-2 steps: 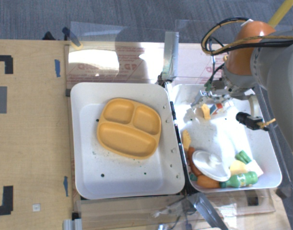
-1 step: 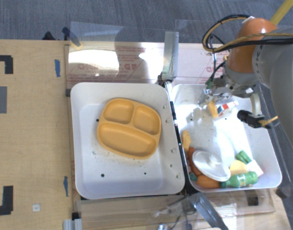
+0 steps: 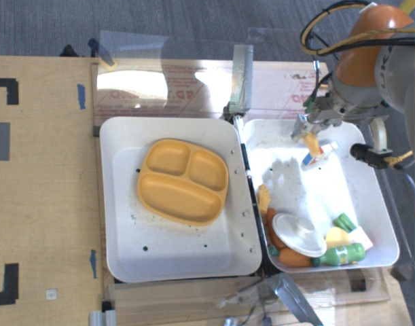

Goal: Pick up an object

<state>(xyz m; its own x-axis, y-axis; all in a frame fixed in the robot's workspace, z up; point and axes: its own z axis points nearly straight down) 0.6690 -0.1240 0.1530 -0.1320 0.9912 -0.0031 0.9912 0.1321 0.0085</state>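
Observation:
My gripper (image 3: 308,129) hangs over the far part of the right bin (image 3: 377,202), at the end of the grey arm with its orange band (image 3: 370,29). Just under it is a small orange-yellow piece (image 3: 310,142), with a white tube with red and blue marks (image 3: 318,154) beside it. From this angle I cannot make out whether either one is in the gripper or lying on the bin floor. At the bin's near end lie a white bowl (image 3: 299,233), a green bottle (image 3: 343,253), a yellow fruit (image 3: 336,236) and an orange piece (image 3: 294,257).
The left bin (image 3: 119,236) holds an orange divided plate (image 3: 183,180). A yellow item (image 3: 263,198) and an orange one (image 3: 272,220) lie along the right bin's left wall. A clear panel (image 3: 193,87) stands behind the bins. Cables loop over the arm's wrist (image 3: 322,26).

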